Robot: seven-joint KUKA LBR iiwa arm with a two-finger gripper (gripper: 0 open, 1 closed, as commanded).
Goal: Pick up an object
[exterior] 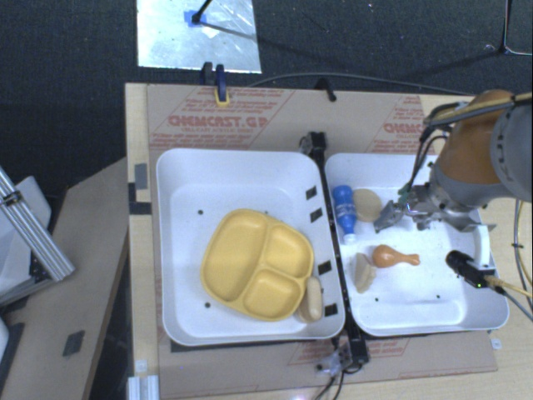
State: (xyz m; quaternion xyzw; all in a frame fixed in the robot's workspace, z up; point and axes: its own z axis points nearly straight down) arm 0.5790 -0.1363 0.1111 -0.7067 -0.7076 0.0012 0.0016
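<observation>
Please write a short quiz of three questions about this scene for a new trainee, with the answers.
1. True or false: the yellow divided tray lies in the left bin.
2. Which thing lies against the right bin's left wall? A) blue bottle B) yellow tray C) metal clamp
3. Fill in: the gripper is above the ____ bin.

Key:
1. True.
2. A. The bottle lies beside a tan round piece.
3. Right. It hovers above the orange drumstick-shaped toy, with nothing seen between its fingers.
</observation>
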